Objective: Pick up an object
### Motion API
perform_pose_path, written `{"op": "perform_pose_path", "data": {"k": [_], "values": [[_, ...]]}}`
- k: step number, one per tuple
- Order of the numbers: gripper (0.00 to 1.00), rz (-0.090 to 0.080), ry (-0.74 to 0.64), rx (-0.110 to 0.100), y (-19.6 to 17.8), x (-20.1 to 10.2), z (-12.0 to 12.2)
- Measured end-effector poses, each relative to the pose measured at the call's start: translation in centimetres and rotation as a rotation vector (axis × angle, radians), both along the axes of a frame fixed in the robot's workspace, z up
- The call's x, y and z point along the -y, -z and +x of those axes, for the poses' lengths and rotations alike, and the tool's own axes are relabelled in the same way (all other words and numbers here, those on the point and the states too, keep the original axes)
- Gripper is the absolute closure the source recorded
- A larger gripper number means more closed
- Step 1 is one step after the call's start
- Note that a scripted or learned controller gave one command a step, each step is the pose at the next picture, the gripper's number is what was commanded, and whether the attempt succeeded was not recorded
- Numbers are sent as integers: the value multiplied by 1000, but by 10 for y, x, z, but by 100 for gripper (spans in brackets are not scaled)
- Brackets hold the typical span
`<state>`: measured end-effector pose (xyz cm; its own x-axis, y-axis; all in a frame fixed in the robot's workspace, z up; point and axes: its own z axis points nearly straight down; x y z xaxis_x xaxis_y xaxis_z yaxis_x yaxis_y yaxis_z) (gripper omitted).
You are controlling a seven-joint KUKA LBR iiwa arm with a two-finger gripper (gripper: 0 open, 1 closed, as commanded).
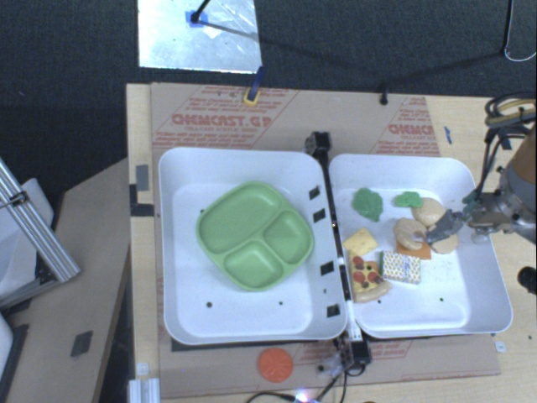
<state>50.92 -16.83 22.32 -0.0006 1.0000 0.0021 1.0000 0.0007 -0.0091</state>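
A flat orange disc (275, 363) is lying at the near edge of the tan wooden surface (143, 250), just in front of two shallow white bins sitting side by side. The left white bin (180, 309) is holding a pale green plastic plate with three compartments (254, 236), which is sitting near its middle. The right white bin (478, 309) is holding a cluster of toy foods: a toy pizza slice (367, 277) near the divider, a yellow cheese-like wedge (361, 242) just beyond it, a small patterned blue and white packet (402, 267) beside the pizza, two green leafy pieces (367, 202) (409, 199) toward the far side, and a group of tan bread-like pieces (413, 232) at the right of the cluster.

The grey robot arm (503, 212) is reaching in from the right, and its hand (436, 232) is sitting low among the tan bread-like pieces, touching or nearly touching them. Whether the hand is released or clenched cannot be told here, since its tip is blending into the pieces around it.

As a judgement, the task is partway along: the hand is down at a likely target, but nothing is visibly lifted, and every item is resting in its bin. A secure grip and the lift are remaining.
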Motion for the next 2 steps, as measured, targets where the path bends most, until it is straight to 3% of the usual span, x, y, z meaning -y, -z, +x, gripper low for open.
{"op": "perform_pose_path", "data": {"k": [1,2], "values": [[0,-2,-3,11,-5,0,3],[0,-1,-1,5,56,-4,-2]]}}
